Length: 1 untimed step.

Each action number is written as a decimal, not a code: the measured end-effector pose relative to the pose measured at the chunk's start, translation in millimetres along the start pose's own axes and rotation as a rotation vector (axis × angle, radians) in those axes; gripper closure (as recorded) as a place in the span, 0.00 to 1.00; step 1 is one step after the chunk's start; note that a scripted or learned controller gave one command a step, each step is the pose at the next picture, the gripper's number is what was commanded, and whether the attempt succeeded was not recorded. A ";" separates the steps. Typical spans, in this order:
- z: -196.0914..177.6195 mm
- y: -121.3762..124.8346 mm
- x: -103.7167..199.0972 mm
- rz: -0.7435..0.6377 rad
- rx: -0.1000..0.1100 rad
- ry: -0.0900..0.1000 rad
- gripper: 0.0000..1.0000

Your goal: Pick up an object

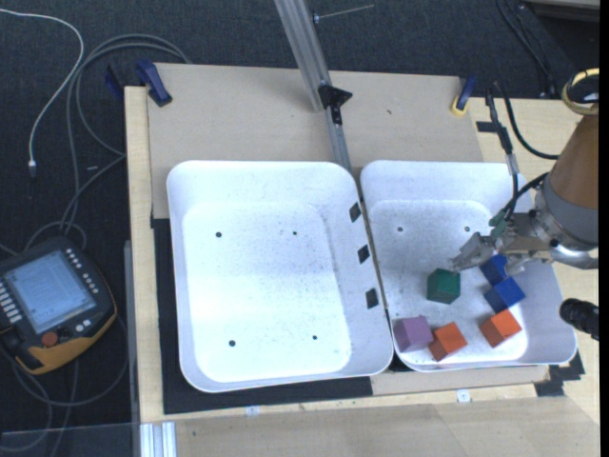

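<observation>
A: Logging the right bin (419,184). The blocks are all sitting toward its near edge and near right corner. The green block (443,286) is lying mid-bin, just beside the pincer (473,254), which is hovering above and to its far right.

B: Pincer state?

A: I am reading it as spread a little, nothing between the tips; the view is too coarse for more than that.

B: Handling notes?

A: I am judging the blocks to be small, light, rigid cubes, likely wood or plastic, not fragile. Flat faces are giving good purchase: take two opposite sides, square on. The green one is standing apart from the rest, so it is offering the cleanest hold.

B: Count?

A: One green block, two blue blocks (501,284) touching each other near the right wall, three orange blocks (500,327) along the near edge, one purple block (413,332) at the near left corner. Seven in all. The left bin (257,184) is sitting alongside on the tabletop (238,93).
</observation>
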<state>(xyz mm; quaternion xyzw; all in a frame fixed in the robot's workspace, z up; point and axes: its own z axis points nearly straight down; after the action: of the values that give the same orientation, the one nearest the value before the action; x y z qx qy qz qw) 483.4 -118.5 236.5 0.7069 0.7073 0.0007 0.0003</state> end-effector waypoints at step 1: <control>127.2 41.1 -9.7 0.000 0.009 0.002 0.00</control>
<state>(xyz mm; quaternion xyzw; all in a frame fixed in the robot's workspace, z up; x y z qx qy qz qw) 524.6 -128.1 109.3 0.7068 0.7074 -0.0019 -0.0038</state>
